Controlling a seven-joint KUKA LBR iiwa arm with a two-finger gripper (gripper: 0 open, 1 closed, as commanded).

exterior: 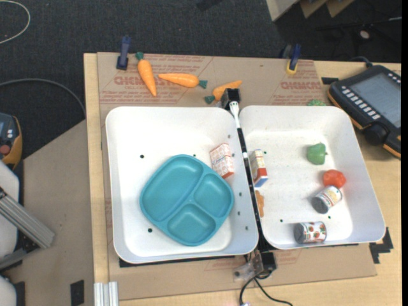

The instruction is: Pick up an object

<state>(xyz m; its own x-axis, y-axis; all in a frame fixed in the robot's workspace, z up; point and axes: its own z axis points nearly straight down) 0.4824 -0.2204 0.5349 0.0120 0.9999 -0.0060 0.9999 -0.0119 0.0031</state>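
We see two white bins side by side, and no arm over either; how the end effector stands we cannot tell. Since the arm reaches in from the right, the right bin (357,171) lies nearest its approach. There a green pepper (316,153) sits far in, a red tomato (333,178) just nearer us, then a small can (326,199) lying on its side with its long axis slanting toward far right, and a second can (311,232) lying left to right near the front wall. A small carton (257,167) leans against the left wall. In the left bin (121,171) a blue divided plate (186,199) and another carton (222,160) lie farther off.
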